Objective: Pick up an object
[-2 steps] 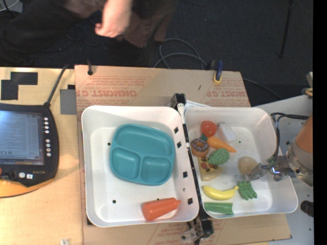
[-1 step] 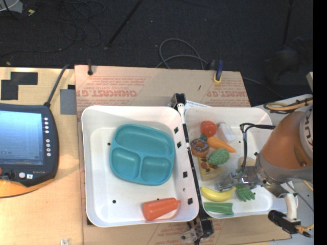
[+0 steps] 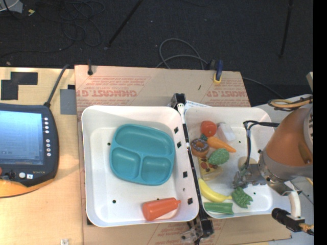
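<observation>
Arm low in the right bin, gripper among the toy food

The gripper [image 3: 246,177] sits dark and blurred near the right bin's [image 3: 265,117] front; whether it is spread or pinching anything, I cannot tell. Around it: one tomato [image 3: 208,127], one carrot [image 3: 221,143], one banana [image 3: 212,192], a leafy green piece [image 3: 242,197]. The left bin [image 3: 97,117] holds one teal divided tray [image 3: 142,154] and one orange cone-shaped toy [image 3: 160,208].

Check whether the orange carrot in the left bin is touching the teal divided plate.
Apart. The camera view shows bare white bin floor between the orange carrot, lying near the left bin's front wall, and the teal plate's front edge.
</observation>
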Controlling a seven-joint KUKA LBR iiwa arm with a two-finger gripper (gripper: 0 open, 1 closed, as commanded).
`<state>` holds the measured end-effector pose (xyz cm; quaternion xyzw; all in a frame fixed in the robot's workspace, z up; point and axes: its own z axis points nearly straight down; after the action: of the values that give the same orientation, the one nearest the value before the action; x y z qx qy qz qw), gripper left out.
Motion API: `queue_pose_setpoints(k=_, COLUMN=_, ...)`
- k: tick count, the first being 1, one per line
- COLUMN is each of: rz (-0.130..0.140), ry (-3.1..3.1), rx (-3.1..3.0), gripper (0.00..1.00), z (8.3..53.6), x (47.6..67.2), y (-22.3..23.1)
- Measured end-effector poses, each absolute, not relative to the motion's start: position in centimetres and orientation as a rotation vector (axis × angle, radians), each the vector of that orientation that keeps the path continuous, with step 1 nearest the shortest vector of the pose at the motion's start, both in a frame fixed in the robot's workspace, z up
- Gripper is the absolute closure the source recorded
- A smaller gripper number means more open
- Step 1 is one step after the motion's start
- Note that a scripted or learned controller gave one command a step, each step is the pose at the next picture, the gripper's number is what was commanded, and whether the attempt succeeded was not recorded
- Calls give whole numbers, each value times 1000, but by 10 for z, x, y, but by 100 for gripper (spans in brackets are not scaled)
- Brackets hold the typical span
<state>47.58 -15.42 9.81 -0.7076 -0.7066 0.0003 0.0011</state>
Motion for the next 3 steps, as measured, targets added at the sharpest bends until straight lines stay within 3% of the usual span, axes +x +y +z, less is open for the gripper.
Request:
queue_pose_setpoints(k=1, rz=-11, ry=-2234, rx=-2213, gripper=100, z=210, x=478, y=-73)
queue_pose_setpoints(k=2, rz=-6, ry=-2230, rx=-2214, gripper=100, z=266, x=477, y=-14)
queue_pose_setpoints(k=3, rz=-10, ry=-2228, rx=-2223, gripper=100, z=363, x=477, y=-10)
